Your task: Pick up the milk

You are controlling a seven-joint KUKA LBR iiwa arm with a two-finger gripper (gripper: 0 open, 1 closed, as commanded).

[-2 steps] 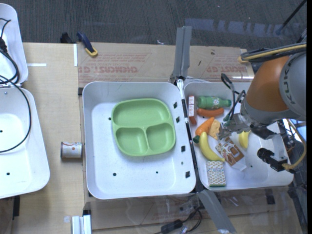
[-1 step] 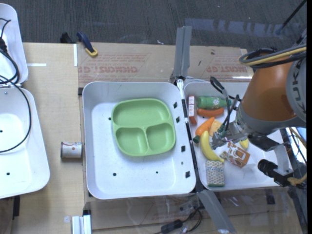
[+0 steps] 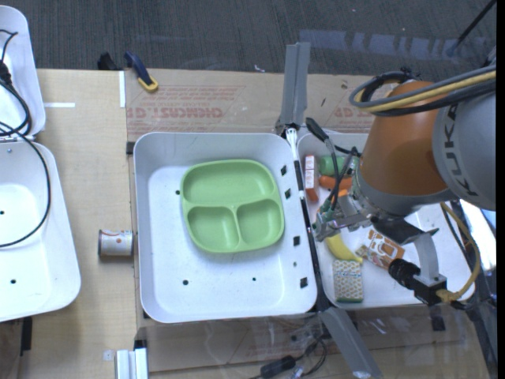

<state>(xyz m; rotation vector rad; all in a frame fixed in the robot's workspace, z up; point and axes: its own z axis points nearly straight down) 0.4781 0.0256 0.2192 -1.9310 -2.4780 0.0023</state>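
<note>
My gripper [image 3: 331, 221] hangs low over the left part of the right bin [image 3: 410, 294], under the arm's orange band. Just below it lies a yellow banana [image 3: 341, 248]. A small white-and-orange carton [image 3: 383, 249] lies to the gripper's right, partly under the arm. A small white-and-red box [image 3: 309, 167] stands at the bin's far left edge. Either one could be the milk; I cannot tell which. Nothing shows as held.
The left bin [image 3: 158, 235] holds a green divided plate [image 3: 233, 204]. In the right bin there are also an orange carrot [image 3: 328, 183] and a speckled green-and-white packet [image 3: 348, 281]. A small can [image 3: 116, 243] lies on the bench left of the bins.
</note>
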